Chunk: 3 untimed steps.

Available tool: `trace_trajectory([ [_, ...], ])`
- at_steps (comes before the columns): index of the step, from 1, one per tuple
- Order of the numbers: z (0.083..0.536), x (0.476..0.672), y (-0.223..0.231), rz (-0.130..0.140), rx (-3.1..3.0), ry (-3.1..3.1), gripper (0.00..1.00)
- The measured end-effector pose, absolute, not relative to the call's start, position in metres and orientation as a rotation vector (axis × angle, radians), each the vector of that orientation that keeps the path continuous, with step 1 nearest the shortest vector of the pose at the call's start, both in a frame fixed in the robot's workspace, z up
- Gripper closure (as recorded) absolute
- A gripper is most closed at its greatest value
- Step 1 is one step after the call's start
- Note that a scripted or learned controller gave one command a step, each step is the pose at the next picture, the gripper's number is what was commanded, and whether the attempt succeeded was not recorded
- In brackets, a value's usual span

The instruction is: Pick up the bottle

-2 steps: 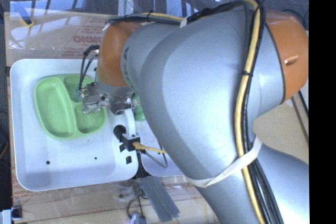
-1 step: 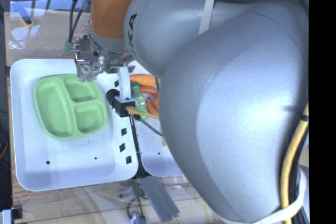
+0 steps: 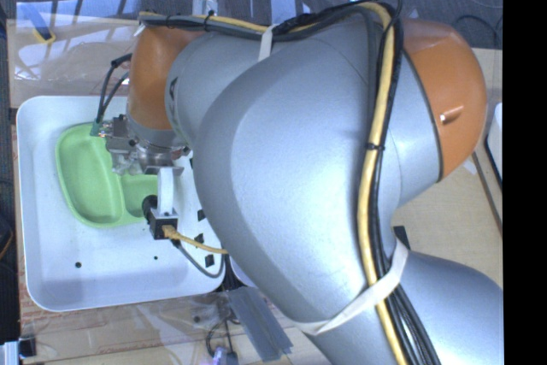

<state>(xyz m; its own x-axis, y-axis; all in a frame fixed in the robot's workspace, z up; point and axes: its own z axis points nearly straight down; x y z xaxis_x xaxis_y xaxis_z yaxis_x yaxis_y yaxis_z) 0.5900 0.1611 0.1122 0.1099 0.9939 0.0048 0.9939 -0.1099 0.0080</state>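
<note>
A light green, bowl-like container (image 3: 85,175) lies in the left part of the left white bin (image 3: 51,269). My gripper (image 3: 141,160) reaches down from the orange wrist band (image 3: 149,90) to the green container's right rim. Its metal head and a black-and-white block with a yellow cable (image 3: 192,244) hang over that rim. The arm's bulk hides whatever lies under and to the right of the gripper.
The large grey arm body (image 3: 316,175) covers the bench's middle and right, including the second bin. A few small dark specks (image 3: 78,264) dot the left bin's floor. Clear plastic sheeting (image 3: 68,30) lies behind the bin.
</note>
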Motion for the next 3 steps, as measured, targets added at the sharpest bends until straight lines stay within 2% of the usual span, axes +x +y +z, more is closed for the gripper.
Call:
trace_trajectory([
  [1, 0.290, 0.601, 0.198, -0.003, 2.781, 1.466, 1.00],
  [2, 0.177, 0.581, 0.213, -0.012, 2.841, 1.348, 1.00],
  [3, 0.235, 0.586, 0.216, 0.000, 3.125, 0.321, 1.00],
])
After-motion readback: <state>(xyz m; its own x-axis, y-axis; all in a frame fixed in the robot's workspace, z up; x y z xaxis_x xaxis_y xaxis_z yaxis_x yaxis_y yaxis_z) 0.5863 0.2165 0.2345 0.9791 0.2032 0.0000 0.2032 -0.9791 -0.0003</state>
